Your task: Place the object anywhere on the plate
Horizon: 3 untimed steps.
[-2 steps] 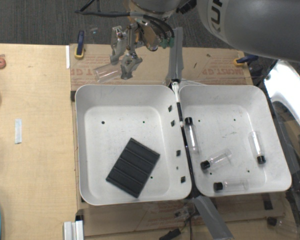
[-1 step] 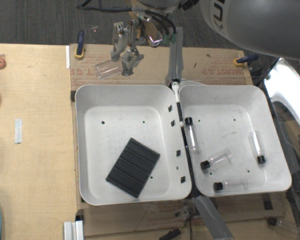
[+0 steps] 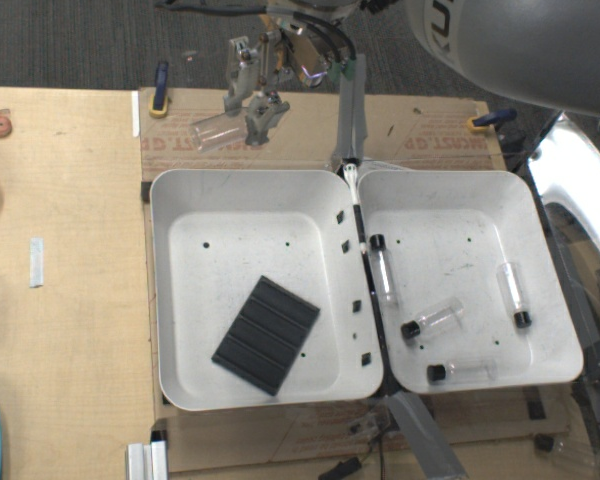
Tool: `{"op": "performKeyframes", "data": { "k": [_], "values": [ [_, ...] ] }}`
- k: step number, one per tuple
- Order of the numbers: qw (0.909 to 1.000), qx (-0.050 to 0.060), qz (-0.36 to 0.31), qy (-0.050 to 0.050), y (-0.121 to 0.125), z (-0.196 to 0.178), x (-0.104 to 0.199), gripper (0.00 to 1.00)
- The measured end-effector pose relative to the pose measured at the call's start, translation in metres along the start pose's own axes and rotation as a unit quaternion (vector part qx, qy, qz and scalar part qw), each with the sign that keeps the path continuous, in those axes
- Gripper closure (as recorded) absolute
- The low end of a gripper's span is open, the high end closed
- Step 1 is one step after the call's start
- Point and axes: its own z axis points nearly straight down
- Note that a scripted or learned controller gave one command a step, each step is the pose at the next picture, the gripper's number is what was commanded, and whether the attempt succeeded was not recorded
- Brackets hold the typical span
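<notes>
Plate [image 3: 267,335]: dark, ribbed, rectangular, lying flat and turned at a slant on the floor of the left bin [image 3: 158,268]; set low and open from above, so likely an easy target for a drop.

Gripper [image 3: 258,128]: closed on one end of the clear tube [image 3: 215,130], well beyond the plate toward the far edge of the view and slightly to its left; seemingly raised high, probably to clear the bin walls while travelling.

Clear tube: the task's thing; sticks out sideways from the gripper, far from the plate and not over it; gripped near an end rather than mid-length, so may swing or slip on the way.

Spare tubes [image 3: 432,320]: four, clear with black caps, scattered to the right of the plate in the right bin [image 3: 540,228]; apart from the plate and out of any likely path.

Table [image 3: 70,218]: pale wood, stretching to the left of the plate, outside the bins.

Step in hand: carrying, judged from the grip and the height; placing not yet done.

Next move calls for: travel toward the plate, descent close above its ribs, then release; ribs may help stop a round tube rolling off.

Risk: tube bouncing or rolling from the plate onto the bin floor beside it.
</notes>
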Motion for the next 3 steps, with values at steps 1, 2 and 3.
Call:
{"op": "performKeyframes", "data": {
  "k": [1, 2, 3],
  "values": [
    [1.0000, -0.001, 0.003, -0.002, -0.002, -0.009, -0.001, 1.00],
    [1.0000, -0.001, 0.005, -0.004, -0.003, -0.018, -0.002, 1.00],
    [1.0000, -0.002, 0.007, -0.006, -0.005, -0.028, -0.003, 1.00]
  ]
}}
